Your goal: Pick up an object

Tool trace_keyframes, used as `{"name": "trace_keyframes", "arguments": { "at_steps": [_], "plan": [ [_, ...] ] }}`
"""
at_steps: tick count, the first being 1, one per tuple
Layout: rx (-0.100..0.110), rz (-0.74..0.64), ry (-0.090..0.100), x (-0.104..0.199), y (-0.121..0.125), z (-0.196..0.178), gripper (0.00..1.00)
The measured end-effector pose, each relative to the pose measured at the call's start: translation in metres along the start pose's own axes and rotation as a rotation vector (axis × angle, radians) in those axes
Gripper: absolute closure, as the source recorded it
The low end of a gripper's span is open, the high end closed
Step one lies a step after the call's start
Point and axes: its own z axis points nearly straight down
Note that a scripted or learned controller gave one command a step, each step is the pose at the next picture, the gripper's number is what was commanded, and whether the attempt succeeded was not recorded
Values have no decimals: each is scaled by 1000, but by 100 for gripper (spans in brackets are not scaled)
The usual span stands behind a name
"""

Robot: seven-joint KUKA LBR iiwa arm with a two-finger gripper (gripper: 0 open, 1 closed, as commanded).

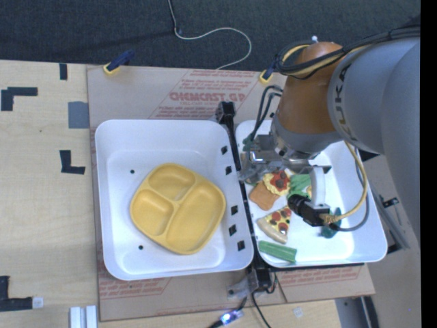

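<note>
Grey arm's gripper (273, 169), grip state indeterminable, low over right shallow white bin (365, 241); toy food heap there, pepperoni pizza slice (276, 224) at six o'clock of it, green strip (278, 251) beyond; risk: crowding yields a glancing, failed pick.

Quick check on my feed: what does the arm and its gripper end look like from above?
The arm is bulky, rounded and grey, with a glossy orange band above the wrist. Yellow and black cables loop over the band and alongside it. The gripper end is dark metal.
</note>
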Motion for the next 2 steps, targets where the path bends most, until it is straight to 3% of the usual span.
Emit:
{"name": "trace_keyframes", "arguments": {
  "at_steps": [1,2],
  "plan": [
    [-5,1,0,27,-1,-22,100],
    [-1,4,-1,24,-9,-26,100]
  ]
}}
